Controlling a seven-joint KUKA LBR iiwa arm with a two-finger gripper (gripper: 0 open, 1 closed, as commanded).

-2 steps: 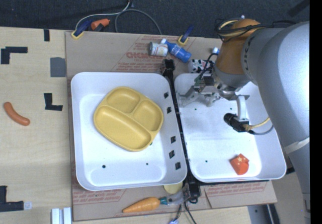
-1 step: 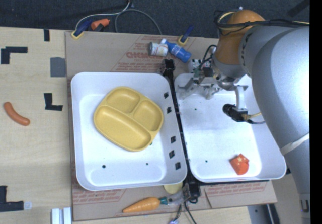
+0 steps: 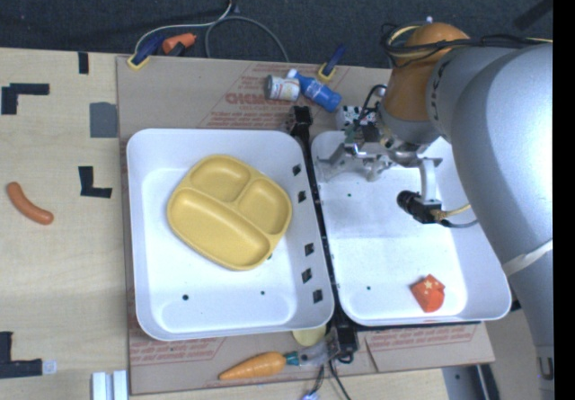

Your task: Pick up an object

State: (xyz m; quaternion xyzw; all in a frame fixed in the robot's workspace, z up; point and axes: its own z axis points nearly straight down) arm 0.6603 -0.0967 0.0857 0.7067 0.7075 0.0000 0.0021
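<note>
While the grey arm [image 3: 503, 146] fills the right side of the frame, its gripper [image 3: 359, 155] sits low over the upper left corner of the right bin [image 3: 395, 236], close to the wall shared with the left bin [image 3: 153, 236]. Whether the tool is wide or narrow cannot be told from this angle, and nothing is seen held in it. A small red object [image 3: 429, 292] lies in the lower right of the right bin, well apart from the gripper. A yellow divided plate [image 3: 231, 209] rests in the middle of the left bin. Outside the bins, a carrot [image 3: 254, 366] lies at the bottom edge, a sausage [image 3: 29, 203] at far left, and a blue-and-white bottle [image 3: 304, 88] above the bins.
</note>
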